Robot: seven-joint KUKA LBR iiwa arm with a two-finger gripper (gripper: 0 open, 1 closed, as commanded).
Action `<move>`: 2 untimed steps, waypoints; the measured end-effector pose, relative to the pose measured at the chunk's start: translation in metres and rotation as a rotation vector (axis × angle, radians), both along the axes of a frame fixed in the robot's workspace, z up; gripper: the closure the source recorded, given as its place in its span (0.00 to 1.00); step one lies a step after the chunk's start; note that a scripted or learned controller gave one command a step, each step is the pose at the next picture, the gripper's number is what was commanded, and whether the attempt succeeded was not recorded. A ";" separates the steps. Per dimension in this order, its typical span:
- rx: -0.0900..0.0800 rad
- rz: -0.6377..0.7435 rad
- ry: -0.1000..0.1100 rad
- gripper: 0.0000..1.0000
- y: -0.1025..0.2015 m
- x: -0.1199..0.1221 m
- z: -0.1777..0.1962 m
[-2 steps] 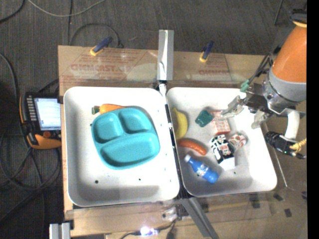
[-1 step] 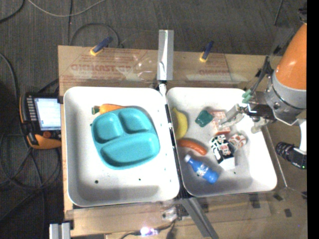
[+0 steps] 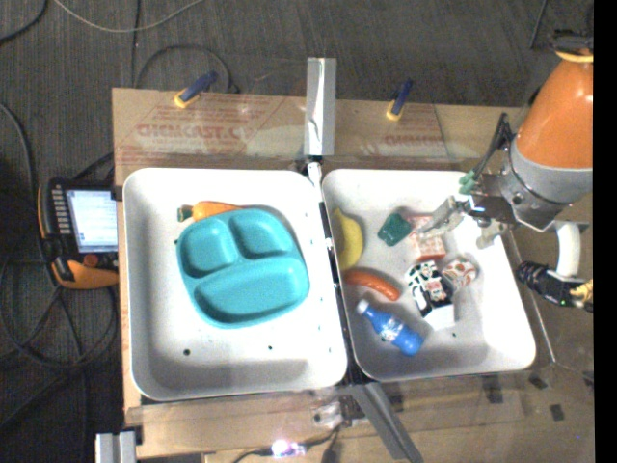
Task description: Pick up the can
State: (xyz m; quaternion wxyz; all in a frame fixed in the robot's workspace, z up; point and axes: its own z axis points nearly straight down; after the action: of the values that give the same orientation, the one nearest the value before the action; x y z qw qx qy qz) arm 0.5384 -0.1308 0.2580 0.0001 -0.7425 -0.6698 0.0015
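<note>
A small can (image 3: 461, 271) with a red and white label lies in the right bin (image 3: 501, 340), near its middle right. Touching its left side is a black and white carton (image 3: 425, 285). My gripper (image 3: 467, 224) hangs over the upper part of the right bin, just above and behind the can. It looks open, with nothing between its fingers. The arm's orange band (image 3: 567, 114) is at the right edge.
The right bin also holds a banana (image 3: 349, 239), a green block (image 3: 394, 228), a red-white packet (image 3: 428, 244), a red sausage (image 3: 372, 283) and a blue bottle (image 3: 392, 328). In the left bin (image 3: 154, 355) are a teal divided plate (image 3: 243, 263) and an orange carrot (image 3: 214, 207).
</note>
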 end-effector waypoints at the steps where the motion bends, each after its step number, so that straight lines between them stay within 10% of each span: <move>1: -0.001 0.001 0.001 0.00 -0.016 0.079 -0.111; 2: 0.001 -0.097 -0.003 0.00 -0.066 0.077 -0.166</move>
State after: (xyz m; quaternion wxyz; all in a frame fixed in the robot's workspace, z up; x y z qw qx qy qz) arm 0.6150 -0.1972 0.0921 -0.0005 -0.7742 -0.6330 -0.0001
